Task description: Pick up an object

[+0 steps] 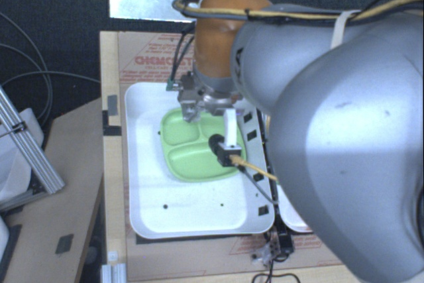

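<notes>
Green divided plate (192, 154) lies in the left white bin (149, 209), in the upper right part of it, close to the wall that this bin shares with its neighbour. From my remote station I see that the plate has compartments: a ridge divides the upper part from the lower one, and the lower compartment looks shallow and smooth. The arm (331, 116) comes in from the right and covers much of the picture with its big grey body; the orange band (222, 30) stands above the wrist, right over the top of the bin. Below the band, the jaws (192, 111) hang over the upper edge of the plate, at its far compartment. I cannot tell if they touch the plate, and I cannot tell if they are wide or narrow, because the metal parts there are blurred together. A black cable fitting (222, 149) with a yellow wire hangs over the right side of the plate. The right white bin (291, 219) is mostly hidden behind the arm. Both bins sit on the table (73, 162), with brown cardboard (149, 56) under them.
</notes>
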Motion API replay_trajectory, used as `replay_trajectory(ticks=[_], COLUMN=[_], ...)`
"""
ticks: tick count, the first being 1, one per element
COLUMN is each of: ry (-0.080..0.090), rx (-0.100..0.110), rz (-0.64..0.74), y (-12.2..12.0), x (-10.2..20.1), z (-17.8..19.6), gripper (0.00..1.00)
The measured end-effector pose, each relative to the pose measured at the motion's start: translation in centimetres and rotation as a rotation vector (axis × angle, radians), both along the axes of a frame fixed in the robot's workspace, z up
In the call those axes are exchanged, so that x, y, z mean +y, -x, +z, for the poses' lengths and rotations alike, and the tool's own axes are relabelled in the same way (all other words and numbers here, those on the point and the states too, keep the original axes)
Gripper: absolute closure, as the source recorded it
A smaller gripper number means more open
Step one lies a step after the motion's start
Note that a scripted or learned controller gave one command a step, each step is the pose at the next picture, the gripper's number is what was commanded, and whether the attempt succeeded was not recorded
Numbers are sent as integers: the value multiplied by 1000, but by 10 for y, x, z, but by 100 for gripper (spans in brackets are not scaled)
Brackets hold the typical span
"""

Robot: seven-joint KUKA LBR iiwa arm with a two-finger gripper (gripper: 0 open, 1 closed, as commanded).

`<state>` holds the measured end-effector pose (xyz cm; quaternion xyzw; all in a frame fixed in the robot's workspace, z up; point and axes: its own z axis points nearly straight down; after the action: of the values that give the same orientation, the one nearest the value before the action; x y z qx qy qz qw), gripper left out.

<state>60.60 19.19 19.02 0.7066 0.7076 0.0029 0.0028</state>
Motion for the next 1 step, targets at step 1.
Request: replay_trajectory(ticks=[1], ry=[-5], rx=[-1], rz=[3], y=[74], x=[-15], z=[129], gripper=[100])
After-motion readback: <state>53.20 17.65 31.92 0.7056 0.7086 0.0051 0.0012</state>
